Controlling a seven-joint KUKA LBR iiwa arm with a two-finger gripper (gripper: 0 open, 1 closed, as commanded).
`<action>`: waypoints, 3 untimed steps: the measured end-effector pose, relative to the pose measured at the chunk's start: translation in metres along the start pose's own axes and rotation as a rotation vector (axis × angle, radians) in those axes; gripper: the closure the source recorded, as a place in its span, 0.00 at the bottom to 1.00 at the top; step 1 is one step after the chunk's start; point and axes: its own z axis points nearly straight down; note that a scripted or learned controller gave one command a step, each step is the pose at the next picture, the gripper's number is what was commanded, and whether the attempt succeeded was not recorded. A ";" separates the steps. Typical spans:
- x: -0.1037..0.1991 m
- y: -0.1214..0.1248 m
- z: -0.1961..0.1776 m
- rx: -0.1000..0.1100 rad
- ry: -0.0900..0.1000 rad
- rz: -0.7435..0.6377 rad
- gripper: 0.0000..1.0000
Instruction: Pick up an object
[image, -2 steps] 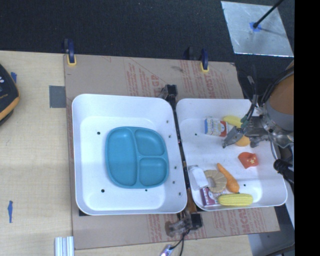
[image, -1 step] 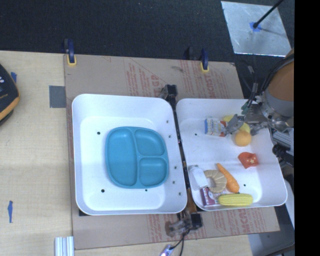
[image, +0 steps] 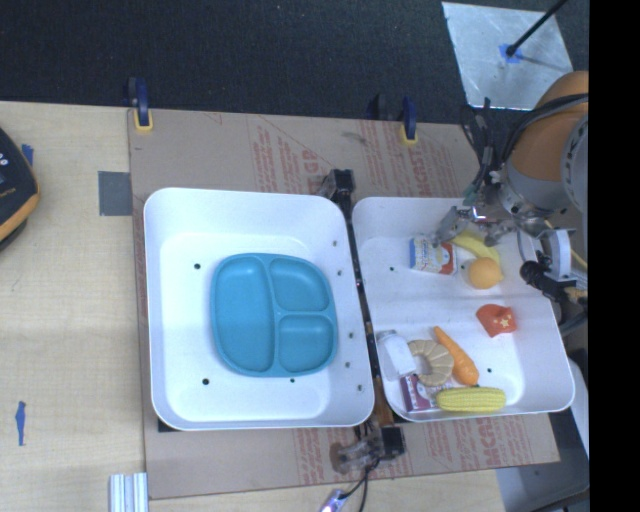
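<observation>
My gripper (image: 472, 226) hangs over the far end of the right bin (image: 535, 345), right above a yellow banana (image: 471, 246). Just left of the banana lies a small white carton (image: 431, 255), and an orange (image: 484, 273) rests in front of it. Further toward the front sit a red pepper (image: 496, 319), a carrot (image: 456, 357), a round beige biscuit (image: 431, 361) and a corn cob (image: 470, 400). The gripper partly hides the banana, and I cannot see whether it touches it.
The left bin (image: 180, 300) holds a blue divided plate (image: 272, 313). A white item (image: 395, 352) and a flat packet (image: 414, 392) lie in the right bin's front left corner. Clamps (image: 140, 104) pin the cardboard underlay at the back edge.
</observation>
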 end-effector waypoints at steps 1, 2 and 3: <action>-0.005 -0.015 -0.049 0.009 0.004 0.002 0.00; -0.021 -0.089 0.007 0.013 0.004 0.002 0.00; -0.022 -0.025 0.014 0.023 0.006 0.000 0.00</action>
